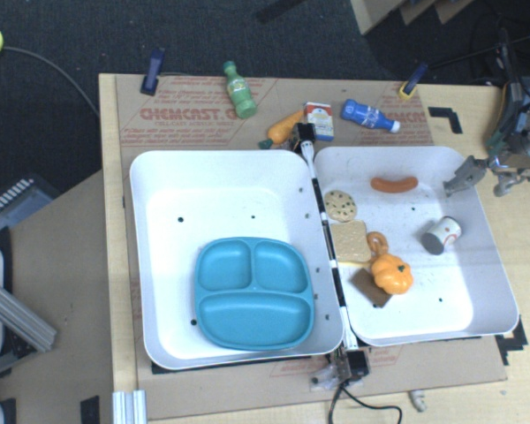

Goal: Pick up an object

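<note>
I see the gripper (466, 174) at the right bin's (486, 281) upper right rim, finger state unreadable, with the sausage (394, 184) lying crosswise at its 9 o'clock.

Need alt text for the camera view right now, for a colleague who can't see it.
The tool hovers at the right bin's far right edge. That bin holds a sausage, cookie, cup and orange toy; the left bin holds a blue tray.

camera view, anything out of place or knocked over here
Yes. A green bottle, a blue bottle, a small carton and a carrot-like toy lie on the board behind the bins rather than inside them. In the right bin, the small cup lies tipped on its side.
</note>
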You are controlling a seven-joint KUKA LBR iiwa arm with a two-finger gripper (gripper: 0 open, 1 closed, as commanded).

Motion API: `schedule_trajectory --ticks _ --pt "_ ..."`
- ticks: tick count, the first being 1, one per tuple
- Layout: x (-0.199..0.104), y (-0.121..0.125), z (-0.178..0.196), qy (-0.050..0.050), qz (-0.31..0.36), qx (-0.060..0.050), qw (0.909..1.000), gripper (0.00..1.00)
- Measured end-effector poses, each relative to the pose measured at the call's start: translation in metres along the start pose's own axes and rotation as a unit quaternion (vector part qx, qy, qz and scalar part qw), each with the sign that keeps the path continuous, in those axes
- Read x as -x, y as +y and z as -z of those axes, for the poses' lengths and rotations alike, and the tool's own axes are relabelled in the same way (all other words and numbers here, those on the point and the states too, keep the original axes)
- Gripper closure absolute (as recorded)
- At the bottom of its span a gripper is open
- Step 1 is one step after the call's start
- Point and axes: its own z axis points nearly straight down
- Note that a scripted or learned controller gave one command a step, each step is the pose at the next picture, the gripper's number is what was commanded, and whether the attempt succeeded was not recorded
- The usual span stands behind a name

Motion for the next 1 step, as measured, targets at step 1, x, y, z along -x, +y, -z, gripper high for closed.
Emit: schedule_trajectory --ticks 1 --pt "-0.0024 0.0049 -0.1321 0.003 0.002 0.000 1.0000 0.00"
